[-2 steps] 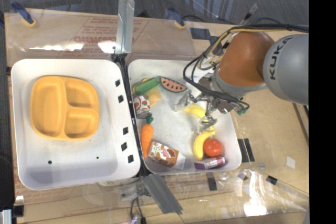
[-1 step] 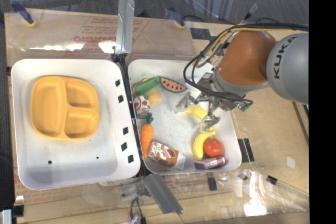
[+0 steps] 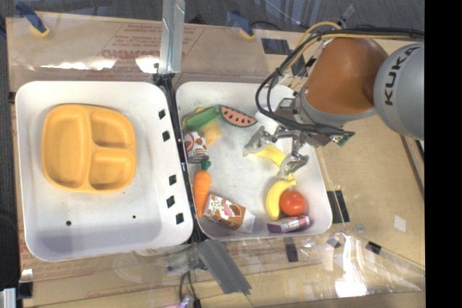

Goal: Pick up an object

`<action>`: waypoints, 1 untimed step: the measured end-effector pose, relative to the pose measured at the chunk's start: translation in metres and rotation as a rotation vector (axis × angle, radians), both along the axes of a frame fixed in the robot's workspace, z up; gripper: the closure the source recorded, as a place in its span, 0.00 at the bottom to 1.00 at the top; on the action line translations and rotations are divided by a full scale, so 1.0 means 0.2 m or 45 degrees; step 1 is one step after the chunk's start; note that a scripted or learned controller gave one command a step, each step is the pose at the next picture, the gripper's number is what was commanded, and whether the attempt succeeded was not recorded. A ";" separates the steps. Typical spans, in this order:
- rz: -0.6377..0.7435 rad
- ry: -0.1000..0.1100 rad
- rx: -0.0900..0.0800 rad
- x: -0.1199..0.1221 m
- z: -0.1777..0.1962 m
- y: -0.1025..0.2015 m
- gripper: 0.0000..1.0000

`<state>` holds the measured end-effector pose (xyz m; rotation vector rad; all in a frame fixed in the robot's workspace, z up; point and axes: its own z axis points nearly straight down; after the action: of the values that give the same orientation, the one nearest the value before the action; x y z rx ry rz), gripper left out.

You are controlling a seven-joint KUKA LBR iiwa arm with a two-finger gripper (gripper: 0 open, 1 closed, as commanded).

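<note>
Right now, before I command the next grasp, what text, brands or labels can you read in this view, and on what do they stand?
"KUKA": on the grey arm, running vertically.
Red print on the brown cardboard behind the bins: too blurred to read.
Label on the small can: unreadable.
Print on the orange-brown packet: unreadable.
Purple wrapper: unreadable.

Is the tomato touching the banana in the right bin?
Touching. In the camera view the tomato sits against the banana's inner curve, overlapping its edge with no white bin floor showing between them.
</note>
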<state>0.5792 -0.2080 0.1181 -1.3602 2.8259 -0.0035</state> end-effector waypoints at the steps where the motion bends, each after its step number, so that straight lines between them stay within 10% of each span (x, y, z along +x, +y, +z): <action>1: 0.319 0.009 0.001 -0.13 -0.13 0.00 0.00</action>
<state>0.5538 -0.2081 0.0921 -1.7056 2.6388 0.0029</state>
